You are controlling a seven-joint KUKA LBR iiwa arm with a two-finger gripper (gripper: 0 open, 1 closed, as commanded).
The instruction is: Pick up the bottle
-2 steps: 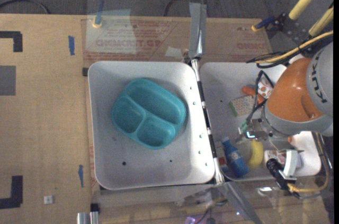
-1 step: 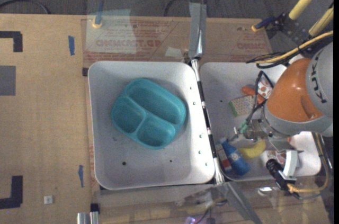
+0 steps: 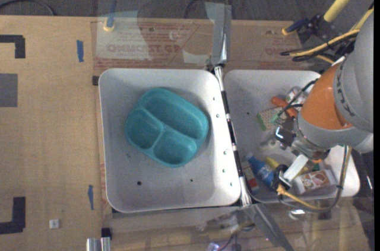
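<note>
Looking down on two shallow white bins side by side, the left bin (image 3: 119, 184) and the right bin (image 3: 243, 89). Finding the blue plastic bottle (image 3: 260, 169) lying on its side in the right bin, towards that bin's lower left corner in the view, just beside the wall shared with the left bin. Seeing the grey arm with the orange band (image 3: 332, 107) reaching in over the right bin and covering much of its right half, with the gripper (image 3: 287, 138) hanging above and to the right of the bottle, near it. Being unable to tell whether the gripper is spread or pressed together, and seeing nothing pinched in it. Noting the clutter around the bottle: a red-and-white printed carton (image 3: 313, 180) to its right, partly under the arm; a green patterned packet (image 3: 269, 118) further up the bin; and a small orange piece (image 3: 279, 102) just above that packet. Noting a teal three-compartment plastic plate (image 3: 167, 126) lying alone in the middle of the left bin, well apart from the bottle. Counting two bins, one bottle, one carton, one packet, one orange piece and one plate.
</note>
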